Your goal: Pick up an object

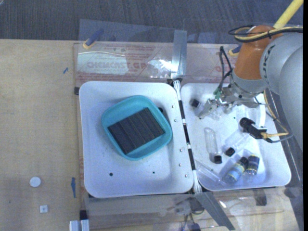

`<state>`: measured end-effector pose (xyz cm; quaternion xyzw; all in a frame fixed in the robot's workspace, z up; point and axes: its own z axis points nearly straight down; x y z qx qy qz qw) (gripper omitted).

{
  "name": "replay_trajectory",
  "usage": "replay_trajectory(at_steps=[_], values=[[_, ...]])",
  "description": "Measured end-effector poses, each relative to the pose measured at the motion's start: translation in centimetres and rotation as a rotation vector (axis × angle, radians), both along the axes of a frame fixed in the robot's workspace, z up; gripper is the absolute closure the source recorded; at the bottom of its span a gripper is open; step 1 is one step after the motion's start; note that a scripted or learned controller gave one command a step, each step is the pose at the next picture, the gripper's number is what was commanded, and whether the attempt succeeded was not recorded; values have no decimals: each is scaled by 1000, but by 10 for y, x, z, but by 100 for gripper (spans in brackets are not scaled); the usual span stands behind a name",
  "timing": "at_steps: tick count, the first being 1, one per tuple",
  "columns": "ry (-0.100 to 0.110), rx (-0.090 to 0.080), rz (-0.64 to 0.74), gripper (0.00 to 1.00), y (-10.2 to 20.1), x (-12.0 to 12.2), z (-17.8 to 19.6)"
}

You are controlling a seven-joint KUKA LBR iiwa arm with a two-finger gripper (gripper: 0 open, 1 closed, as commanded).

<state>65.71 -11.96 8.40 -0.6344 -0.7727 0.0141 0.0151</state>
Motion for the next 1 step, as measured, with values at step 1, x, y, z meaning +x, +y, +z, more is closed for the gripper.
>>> replay_trajectory(at_steps=[1], values=[[11, 2, 5, 100, 2, -2, 8]])
